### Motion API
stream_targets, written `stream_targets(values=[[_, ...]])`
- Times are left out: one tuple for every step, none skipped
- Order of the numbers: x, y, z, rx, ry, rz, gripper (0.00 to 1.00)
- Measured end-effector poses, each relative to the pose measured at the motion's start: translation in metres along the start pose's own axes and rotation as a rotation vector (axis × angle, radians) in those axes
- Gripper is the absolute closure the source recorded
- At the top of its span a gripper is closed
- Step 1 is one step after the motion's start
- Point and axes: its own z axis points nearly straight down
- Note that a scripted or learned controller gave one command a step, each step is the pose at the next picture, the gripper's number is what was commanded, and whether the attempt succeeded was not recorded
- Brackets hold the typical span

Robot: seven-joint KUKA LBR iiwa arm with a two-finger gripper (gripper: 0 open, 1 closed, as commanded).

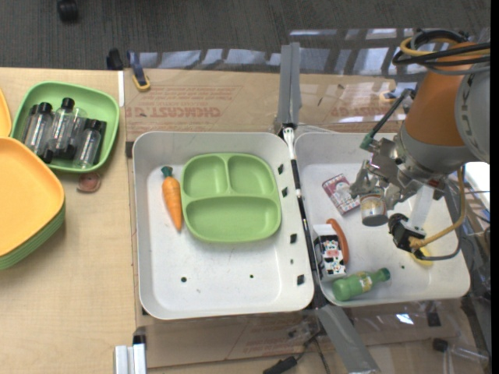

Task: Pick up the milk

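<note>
The milk [331, 255] is a small carton with black and white cow patches. It lies at the near left of the right bin [444, 283], against the wall between the two bins. My gripper [374, 206] hangs over the middle of that bin, up and to the right of the carton and apart from it. A short grey cylinder shows at the gripper's tip; I cannot tell what it is.
An orange-red item [337, 231] touches the carton's far end. A green bottle [360, 283] lies just in front of it and a pink packet [341, 193] behind. The left bin [218, 287] holds a green divided plate [231, 197] and a carrot [171, 197].
</note>
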Motion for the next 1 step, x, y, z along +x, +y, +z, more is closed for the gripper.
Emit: stream_targets(values=[[-0.0293, 0.0002, 0.0262, 0.000, 0.002, -0.365, 1.00]])
